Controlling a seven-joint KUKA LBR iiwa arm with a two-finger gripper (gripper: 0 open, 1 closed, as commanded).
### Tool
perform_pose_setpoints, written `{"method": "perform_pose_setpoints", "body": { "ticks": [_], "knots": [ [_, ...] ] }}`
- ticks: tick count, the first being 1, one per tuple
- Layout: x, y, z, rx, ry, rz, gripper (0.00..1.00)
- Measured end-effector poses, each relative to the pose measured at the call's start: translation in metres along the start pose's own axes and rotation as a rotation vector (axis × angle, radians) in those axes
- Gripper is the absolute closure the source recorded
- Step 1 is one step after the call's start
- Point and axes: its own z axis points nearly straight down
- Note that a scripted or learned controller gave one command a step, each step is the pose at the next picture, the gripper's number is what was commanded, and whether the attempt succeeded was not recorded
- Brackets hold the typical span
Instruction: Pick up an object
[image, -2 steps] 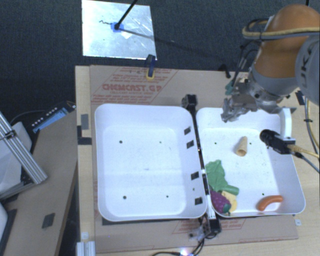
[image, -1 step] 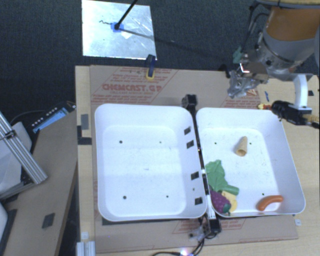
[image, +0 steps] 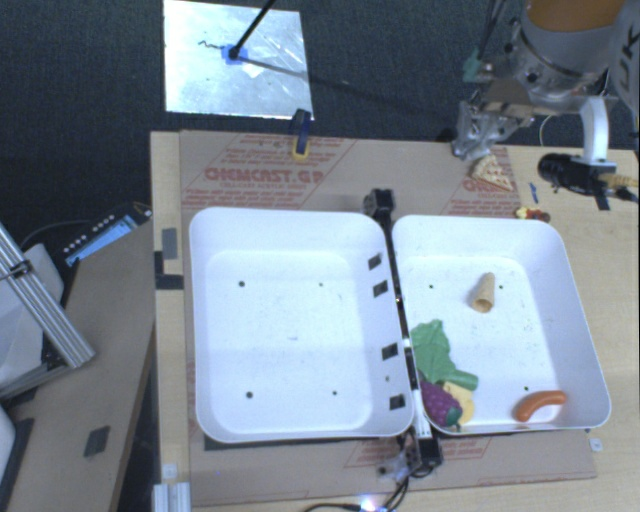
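Note:
My gripper (image: 483, 150) hangs high over the far edge of the right bin (image: 570, 300). A small tan and red pizza slice (image: 492, 173) hangs from its fingertips, and the fingers are shut on its top edge. Left in the right bin are a tan cone (image: 483, 292) near the middle, a green leafy piece (image: 432, 345) against the left wall, purple grapes (image: 440, 400) with a yellow piece (image: 462, 383) at the front left, and an orange sausage (image: 540, 405) at the front right.
The left bin (image: 290, 330) sits beside the right one, joined by a black-clipped divider (image: 398, 320). Both rest on a cardboard sheet (image: 260, 170). A yellow and blue clip (image: 300, 135) stands at the back, and a small red and yellow bit (image: 528, 212) lies behind the right bin.

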Motion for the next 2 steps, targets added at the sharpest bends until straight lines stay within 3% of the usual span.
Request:
{"method": "perform_pose_setpoints", "body": {
  "ticks": [2],
  "knots": [
    [-0.0076, 0.0046, 0.0068, -0.001, 0.000, 0.001, 1.00]
  ]
}}
